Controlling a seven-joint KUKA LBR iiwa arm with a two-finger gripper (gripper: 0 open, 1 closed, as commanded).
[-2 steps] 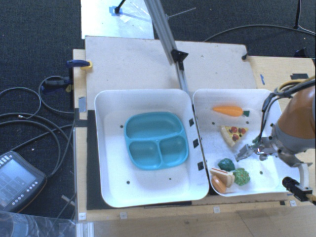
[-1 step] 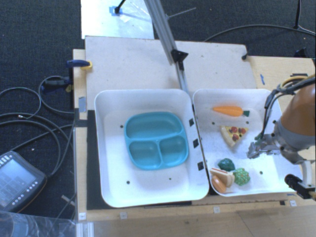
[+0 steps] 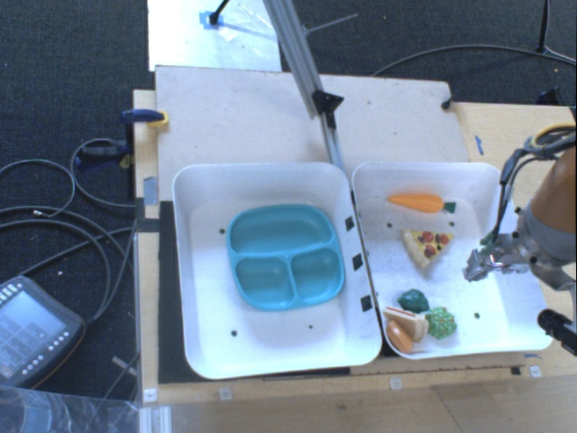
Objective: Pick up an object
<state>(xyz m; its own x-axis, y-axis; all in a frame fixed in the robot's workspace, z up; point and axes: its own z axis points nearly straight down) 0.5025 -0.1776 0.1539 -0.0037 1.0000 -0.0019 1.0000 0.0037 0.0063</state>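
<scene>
Arm's in from the right, gripper (image 3: pixel 478 267) hanging over the right bin (image 3: pixel 469 174), approx mid-height of it and near its right wall. Fingers too small and blurred to read, so how wide it's set can't be told; nothing visible in its grasp.

Candidates all sit to the gripper's left in that same bin. Closest is the pizza slice (image 3: pixel 427 245): just left and a touch toward the far side, its point aimed toward the near edge, wide crust end toward the far side. That's the likely pick, judging by nearness alone.

Carrot (image 3: pixel 418 203) lies further off, up near the far wall, long axis running left-right, green tip pointing toward the arm's side. Down by the near rim there's a cluster: dark green broccoli (image 3: pixel 414 300), lighter green piece (image 3: pixel 442 322) touching it, and an orange-and-white item (image 3: pixel 403 328) jammed against the corner. Crowded, so prob a harder grab.

Left bin (image 3: pixel 207 183) carries a blue divided tray (image 3: pixel 285 255), well apart from the gripper, across the divider.

So: short move left and slightly away for the slice, then down.
</scene>
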